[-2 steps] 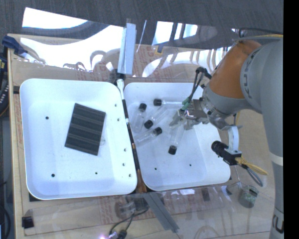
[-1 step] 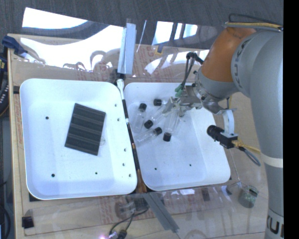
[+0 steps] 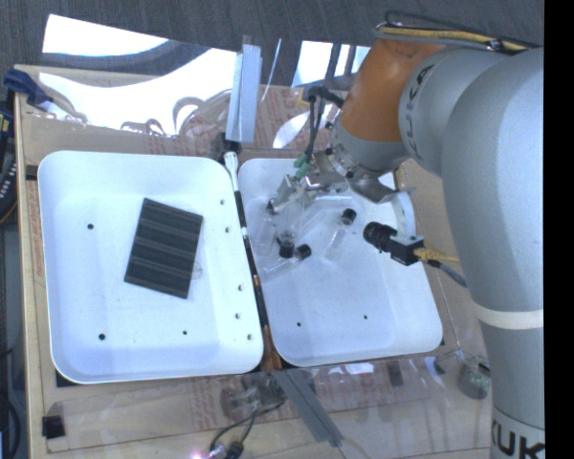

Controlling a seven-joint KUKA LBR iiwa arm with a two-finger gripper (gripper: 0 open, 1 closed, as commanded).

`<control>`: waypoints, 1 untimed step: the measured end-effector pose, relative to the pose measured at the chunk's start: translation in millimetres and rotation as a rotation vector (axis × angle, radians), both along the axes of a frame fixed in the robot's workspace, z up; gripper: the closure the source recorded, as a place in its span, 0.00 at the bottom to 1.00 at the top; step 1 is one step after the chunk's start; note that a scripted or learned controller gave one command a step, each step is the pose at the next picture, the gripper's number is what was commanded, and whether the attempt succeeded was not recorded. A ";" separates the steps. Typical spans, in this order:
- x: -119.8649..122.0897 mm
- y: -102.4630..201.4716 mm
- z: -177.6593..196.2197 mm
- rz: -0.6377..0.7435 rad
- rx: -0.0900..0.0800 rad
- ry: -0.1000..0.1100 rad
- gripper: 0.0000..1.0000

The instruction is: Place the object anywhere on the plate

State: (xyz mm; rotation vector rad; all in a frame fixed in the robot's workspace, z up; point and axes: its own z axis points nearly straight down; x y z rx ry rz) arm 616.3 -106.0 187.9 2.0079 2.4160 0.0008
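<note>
Arm: the grey KUKA arm with the orange band (image 3: 387,94) reaches in over the right white shallow bin (image 3: 364,338), its wrist above that bin's far end.
Claw: the clear-fingered claw (image 3: 292,249) hangs low over the right bin's floor, near the divide between the bins. Whether it is released or clenched, I cannot tell; its parts are transparent and blend into the white.
Object: I cannot pick out any separate item under the claw; glare and clear plastic hide it.
Plate: the dark grey ribbed rectangular plate (image 3: 165,248) lies flat and tilted in the middle of the left white shallow bin (image 3: 67,342), well apart from the claw.
Doing it well: in my judgement, the grip needs confirming before lifting. Then rise clear of the rims between the bins, travel across to the plate, and let go low over its middle so nothing rolls off.
Writing: white letters "KU" show low on the arm's base (image 3: 517,438).
Tabletop: the wooden tabletop (image 3: 163,404) carries both bins.
</note>
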 end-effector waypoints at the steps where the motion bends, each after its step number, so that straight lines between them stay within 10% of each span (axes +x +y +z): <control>1: 8.1 53.2 3.2 0.192 -0.001 0.000 1.00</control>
